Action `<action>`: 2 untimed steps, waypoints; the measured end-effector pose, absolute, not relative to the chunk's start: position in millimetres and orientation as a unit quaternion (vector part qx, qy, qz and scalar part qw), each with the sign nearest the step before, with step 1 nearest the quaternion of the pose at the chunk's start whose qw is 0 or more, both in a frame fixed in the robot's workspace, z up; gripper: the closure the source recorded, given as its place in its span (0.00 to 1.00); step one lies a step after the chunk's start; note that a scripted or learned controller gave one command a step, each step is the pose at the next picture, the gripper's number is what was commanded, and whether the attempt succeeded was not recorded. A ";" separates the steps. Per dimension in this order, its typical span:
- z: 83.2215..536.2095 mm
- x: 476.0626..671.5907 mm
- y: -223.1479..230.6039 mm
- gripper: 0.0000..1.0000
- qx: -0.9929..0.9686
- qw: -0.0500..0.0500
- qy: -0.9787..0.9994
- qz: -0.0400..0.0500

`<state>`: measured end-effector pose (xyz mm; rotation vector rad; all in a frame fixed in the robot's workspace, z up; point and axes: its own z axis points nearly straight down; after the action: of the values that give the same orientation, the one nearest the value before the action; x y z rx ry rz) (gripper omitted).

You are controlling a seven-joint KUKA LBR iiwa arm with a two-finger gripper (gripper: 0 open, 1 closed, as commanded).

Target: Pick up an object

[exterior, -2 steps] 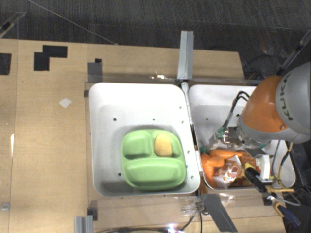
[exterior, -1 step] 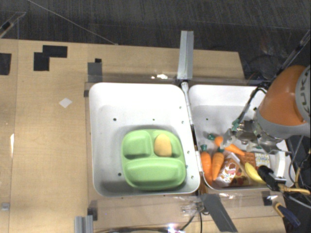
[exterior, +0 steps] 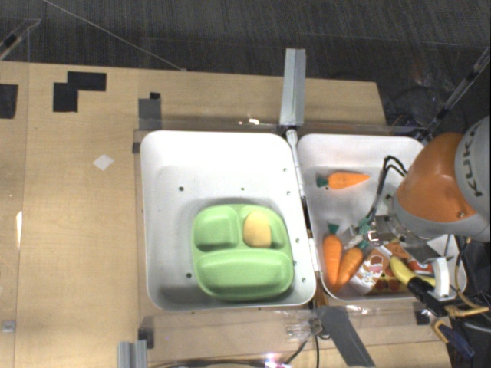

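Left bin [exterior: 165, 205]: shallow, white; holds a green divided plate [exterior: 242, 255] with three compartments; a yellow lemon-like fruit [exterior: 258, 229] sits in the plate's upper right compartment.

Right bin [exterior: 337, 150]: shallow, white; one carrot [exterior: 347, 180] lies alone near the far wall, lengthwise across the bin, green top to the left; two more carrots [exterior: 340, 261] lie side by side and touching at the near left, tips toward the front wall; beside them a red and white printed packet [exterior: 370, 271]; a banana [exterior: 410, 277], yellow with a dark end, lies at the near right, partly over the packet.

Arm: grey with an orange band [exterior: 431, 184], over the right bin; gripper [exterior: 367, 232] low among the near items, just beside the paired carrots; whether it is released, clenched or grasping cannot be told.
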<state>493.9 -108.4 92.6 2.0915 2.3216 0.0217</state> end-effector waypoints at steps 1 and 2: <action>104.7 497.6 -105.8 1.00 0.669 0.011 0.743 0.011; 186.4 617.2 -80.0 1.00 0.681 0.003 0.732 0.002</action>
<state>617.2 -80.0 186.4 2.1356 2.2972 0.0062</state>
